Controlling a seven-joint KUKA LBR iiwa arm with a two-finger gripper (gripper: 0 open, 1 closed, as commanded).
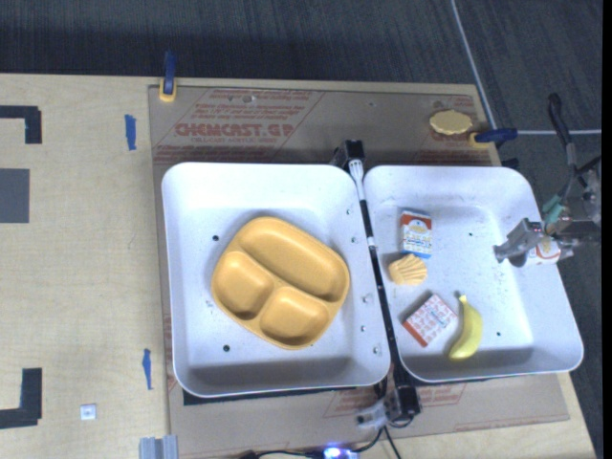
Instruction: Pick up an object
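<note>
The right bin (pixel 535 352) holds a small orange, white and blue carton (pixel 415 233), a ridged yellow piece (pixel 408 271), a flat red and white box (pixel 429 319) and a banana (pixel 467 328). My gripper (pixel 513 246) reaches in over the right bin's right side, well to the right of the carton and above the banana. It is small and partly cut off by the frame edge. Nothing shows in its grasp.
The left bin (pixel 186 199) bears a large yellow divided tray (pixel 279 280). A black divider strip (pixel 368 237) runs between the bins. A round yellow disc (pixel 450 122) and blue clamps (pixel 492 136) sit on the cardboard behind the bins.
</note>
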